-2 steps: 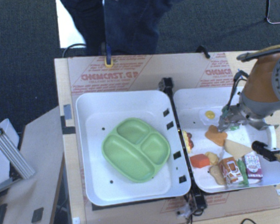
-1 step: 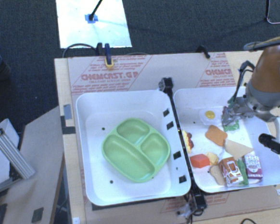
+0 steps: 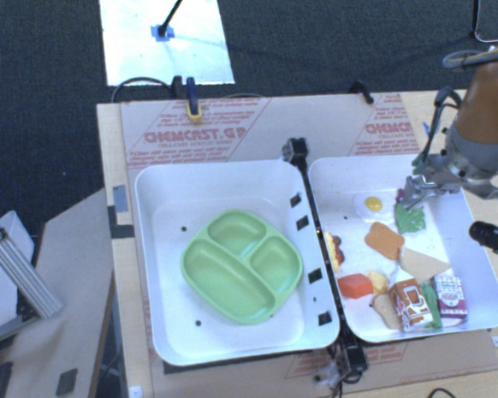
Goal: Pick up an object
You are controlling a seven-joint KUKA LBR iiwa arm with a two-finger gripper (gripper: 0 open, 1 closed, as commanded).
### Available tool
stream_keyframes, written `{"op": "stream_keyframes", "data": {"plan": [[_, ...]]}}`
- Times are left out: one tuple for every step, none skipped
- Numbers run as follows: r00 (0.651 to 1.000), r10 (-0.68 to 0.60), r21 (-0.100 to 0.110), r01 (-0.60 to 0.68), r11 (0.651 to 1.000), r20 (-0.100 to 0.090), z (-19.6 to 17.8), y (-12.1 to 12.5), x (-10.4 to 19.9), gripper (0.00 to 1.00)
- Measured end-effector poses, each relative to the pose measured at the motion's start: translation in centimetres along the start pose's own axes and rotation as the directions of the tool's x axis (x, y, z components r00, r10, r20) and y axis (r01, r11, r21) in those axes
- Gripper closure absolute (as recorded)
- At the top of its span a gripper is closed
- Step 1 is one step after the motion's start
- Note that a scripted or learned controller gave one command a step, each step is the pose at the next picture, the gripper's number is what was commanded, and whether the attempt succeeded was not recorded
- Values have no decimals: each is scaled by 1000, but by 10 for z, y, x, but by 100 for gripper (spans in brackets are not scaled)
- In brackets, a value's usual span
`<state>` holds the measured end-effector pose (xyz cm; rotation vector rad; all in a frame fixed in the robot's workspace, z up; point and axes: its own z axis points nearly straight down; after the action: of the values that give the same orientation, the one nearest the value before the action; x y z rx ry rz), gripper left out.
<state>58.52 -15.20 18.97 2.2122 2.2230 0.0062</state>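
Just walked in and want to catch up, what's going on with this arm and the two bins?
The arm has its gripper down in the right bin, just above a green leafy toy. Nothing is visibly held. Toy foods lie around it: a fried egg, an orange piece, a red piece and small cartons. The left bin holds a green divided plate.

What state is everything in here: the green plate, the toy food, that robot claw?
Green plate: flat in the left bin, compartments bare.
Fried egg: flat in the right bin.
Green toy: lying just under the gripper.
Orange piece: lying loose.
Red piece: lying loose.
Packets: lying at the bin's front.
Gripper: low over the right bin; grip unclear.
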Motion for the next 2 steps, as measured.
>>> {"op": "stream_keyframes", "data": {"plan": [[1000,0,1,0,1000,0,-37,2,0,100],[1000,-4,5,5,1000,-3,-29,11,48,100]]}}
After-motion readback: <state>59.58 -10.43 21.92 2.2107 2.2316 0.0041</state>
